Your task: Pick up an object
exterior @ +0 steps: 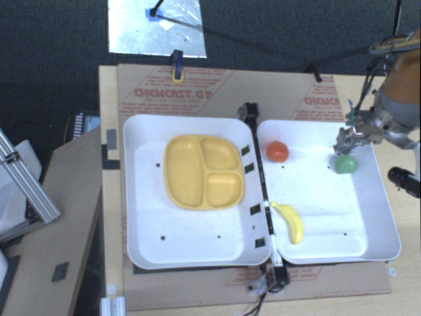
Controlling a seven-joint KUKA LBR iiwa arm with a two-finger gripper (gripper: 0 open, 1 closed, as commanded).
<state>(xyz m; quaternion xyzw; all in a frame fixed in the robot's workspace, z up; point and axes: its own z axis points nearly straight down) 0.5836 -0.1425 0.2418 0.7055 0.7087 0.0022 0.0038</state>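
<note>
In the right bin [368, 239] lie three small objects. A green round one [346, 165] rests near the bin's far right side. A red-orange ball [277, 151] sits at the far left corner, and a yellow banana [291, 222] lies toward the front left. My gripper [345, 143] hangs just above the green object, on its far side, at the end of the grey and orange arm [400, 97]. I see nothing held in it.
The left bin [141, 242] holds a yellow divided plate [202, 171]. A black divider [258, 176] runs between the two bins. Both stand on a cardboard sheet [197, 91]. A shiny metal sheet [156, 18] lies beyond the bench.
</note>
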